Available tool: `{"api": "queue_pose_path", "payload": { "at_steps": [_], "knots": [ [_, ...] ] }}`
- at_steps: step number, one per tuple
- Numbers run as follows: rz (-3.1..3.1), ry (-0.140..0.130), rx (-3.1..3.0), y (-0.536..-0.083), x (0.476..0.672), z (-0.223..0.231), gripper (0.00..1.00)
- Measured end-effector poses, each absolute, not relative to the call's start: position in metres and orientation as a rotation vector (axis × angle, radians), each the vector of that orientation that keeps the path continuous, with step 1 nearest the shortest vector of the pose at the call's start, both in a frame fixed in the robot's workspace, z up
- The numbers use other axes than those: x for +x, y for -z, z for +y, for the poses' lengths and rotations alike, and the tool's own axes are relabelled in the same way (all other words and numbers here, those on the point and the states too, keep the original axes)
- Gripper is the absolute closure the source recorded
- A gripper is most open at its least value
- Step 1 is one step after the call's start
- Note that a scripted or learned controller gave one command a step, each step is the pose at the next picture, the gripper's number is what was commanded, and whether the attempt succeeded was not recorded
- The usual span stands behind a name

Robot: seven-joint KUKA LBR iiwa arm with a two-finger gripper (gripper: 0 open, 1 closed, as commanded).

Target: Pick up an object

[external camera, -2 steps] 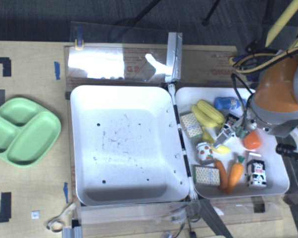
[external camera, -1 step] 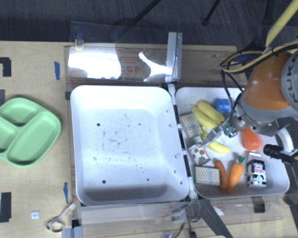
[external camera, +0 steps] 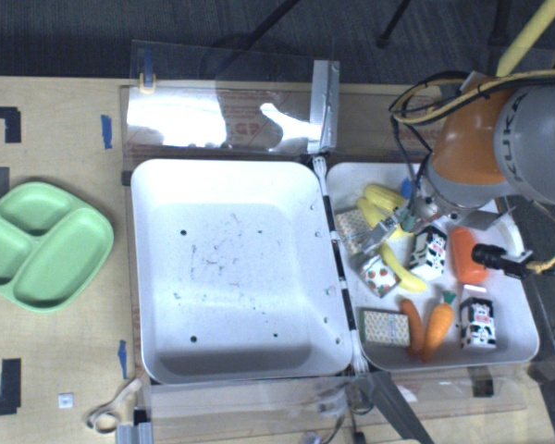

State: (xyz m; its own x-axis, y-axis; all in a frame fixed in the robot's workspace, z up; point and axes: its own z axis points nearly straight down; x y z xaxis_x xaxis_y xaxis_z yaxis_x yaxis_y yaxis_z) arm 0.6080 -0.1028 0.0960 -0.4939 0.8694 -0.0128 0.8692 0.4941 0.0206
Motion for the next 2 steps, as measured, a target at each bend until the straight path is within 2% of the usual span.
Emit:
{"api": "queue_pose_path", "payload": {
  "at_steps": [1, 2],
  "knots": [
    [2.951, 0.032, 1.245, -0.0911, 0.655, -0.122, 0.0],
    [2.944, 0.035, 1.231, -0.0974, 0.6563, -0.1228, 1.0]
  ]
}}
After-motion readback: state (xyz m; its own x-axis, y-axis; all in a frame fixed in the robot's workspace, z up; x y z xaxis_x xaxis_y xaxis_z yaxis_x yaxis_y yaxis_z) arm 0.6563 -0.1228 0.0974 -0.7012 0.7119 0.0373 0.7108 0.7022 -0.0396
